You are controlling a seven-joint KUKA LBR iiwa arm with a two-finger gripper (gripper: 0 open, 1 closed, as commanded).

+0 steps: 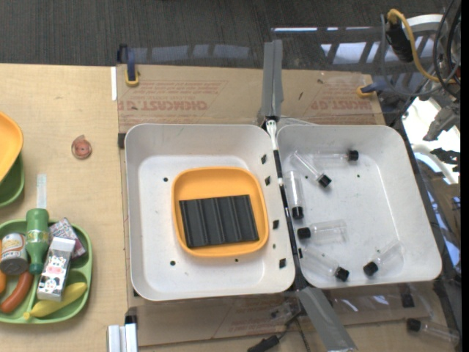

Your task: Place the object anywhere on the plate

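I look down on a pale wooden bench [66,108] with a sheet of printed brown cardboard [198,101] under two shallow white bins. The left bin [146,270] is glossy moulded plastic with rounded corners, and it holds the plate [187,185]: a smooth orange-yellow dish, squarish with soft corners and a raised rim. On the plate lies a dark grey ribbed slab [219,221], flat and rectangular, matt, with lengthwise grooves; it covers much of the plate's floor. I judge this slab to be the object, so the placing looks done to me, with nothing left but to confirm it sits steady.

The right bin [410,262] is the same white plastic. Scattered in it are clear vials with black caps [308,169], thin and see-through, lying on their sides at different angles, well apart from one another; one lies along the left wall of that bin.

At the far right I see cables and grey framework [432,42], but I cannot make out the gripper there, so I cannot tell whether its pincer is apart or together.

At the left edge sits a green tray [80,270] of toy food: a green bottle [37,237], a small carton and a yellow banana shape.
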